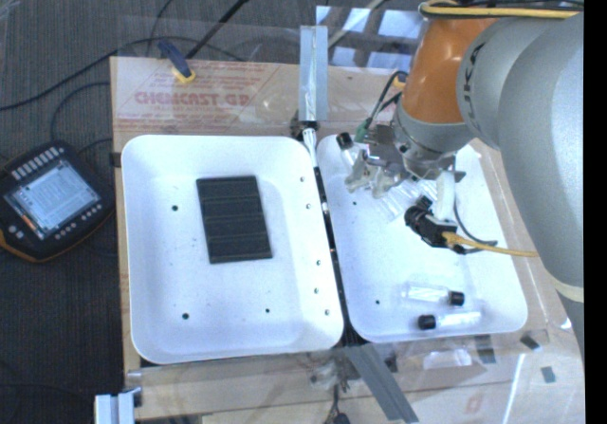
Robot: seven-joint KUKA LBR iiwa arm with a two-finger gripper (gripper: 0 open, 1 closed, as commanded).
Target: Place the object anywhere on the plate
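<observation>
Gripper over the right bin, plate in the left.

The gripper (372,174) hangs low in the right bin (365,308); whether it is released or clenched I cannot tell. Two clear black-capped tubes (438,306) lie well below it toward the near rim. The dark ribbed plate (233,218) sits far left.

Faint red lettering on the bench board (204,98) is too blurred to read.

Dark grey carpet (66,24) with black cables (85,90) surrounds the wooden bench (237,95).
</observation>
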